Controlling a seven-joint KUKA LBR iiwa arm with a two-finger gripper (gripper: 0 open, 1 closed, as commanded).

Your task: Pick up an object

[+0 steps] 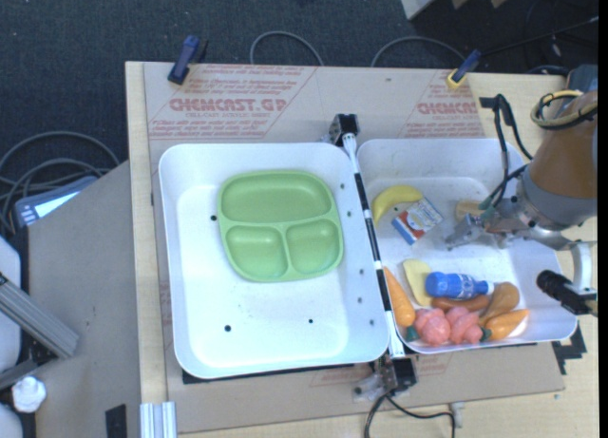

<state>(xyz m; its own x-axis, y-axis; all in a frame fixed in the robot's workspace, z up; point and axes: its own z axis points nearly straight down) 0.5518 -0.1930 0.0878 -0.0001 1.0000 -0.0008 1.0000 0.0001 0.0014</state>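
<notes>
the two white bins [190, 237] looked like smooth, faintly glossy plastic, as did the green divided plate [280, 222]. the bench [285, 94] was matt brown printed cardboard. the toy foods [456, 317] were shiny plastic.

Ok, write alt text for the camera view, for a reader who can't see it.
A grey and orange robot arm reaches from the right over the right bin, which holds a banana, blue bottle, carrot and other toy food. The left bin holds a green divided plate.

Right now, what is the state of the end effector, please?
End effector: over the right bin; open or closed cannot be told.
</notes>
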